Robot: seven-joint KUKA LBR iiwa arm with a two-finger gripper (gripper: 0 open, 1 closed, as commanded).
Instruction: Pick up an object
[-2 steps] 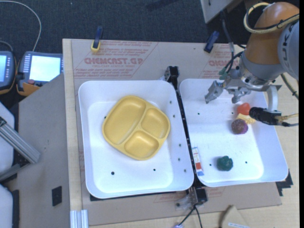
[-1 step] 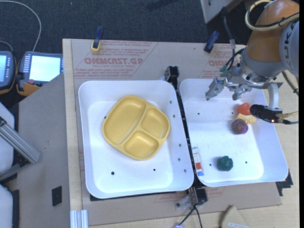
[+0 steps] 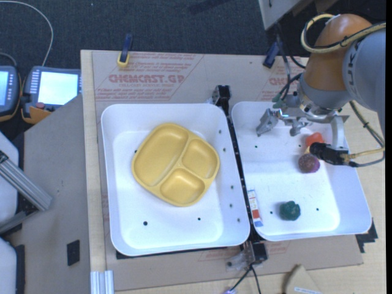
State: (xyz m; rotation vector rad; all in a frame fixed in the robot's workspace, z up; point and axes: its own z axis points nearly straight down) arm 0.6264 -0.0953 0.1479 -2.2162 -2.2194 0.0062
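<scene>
While the grey arm with its orange band reaches in from the right, its metal two-finger pincer hangs over the far end of the right shallow white bin. Whether its fingers are spread or pressed together cannot be told, and nothing shows between them. That bin holds a small orange object partly behind the arm, a dark purple lump just in front of it, a dark green lump nearer the front, and a thin white stick-like item along the left wall. Beside it on the counter, the left shallow white bin holds a yellow three-compartment plastic plate.
</scene>
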